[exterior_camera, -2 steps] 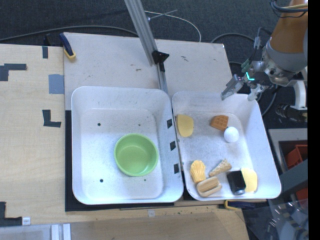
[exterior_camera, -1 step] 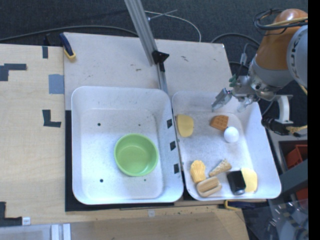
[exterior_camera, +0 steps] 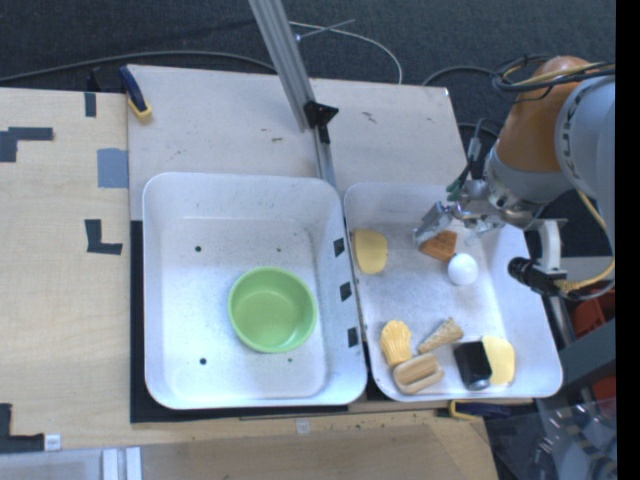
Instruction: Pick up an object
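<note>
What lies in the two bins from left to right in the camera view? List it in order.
green bowl → yellow piece → corn cob → brown piece under the tool → white ball → black block → yellow sponge

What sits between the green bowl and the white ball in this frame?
In the camera view, between the green bowl and the white ball come the two bins' adjoining walls and a pale yellow piece in the right bin; otherwise bare bin floor.

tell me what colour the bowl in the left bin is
Light green; the bowl shows plainly in the camera view, sitting in the left bin.
</note>
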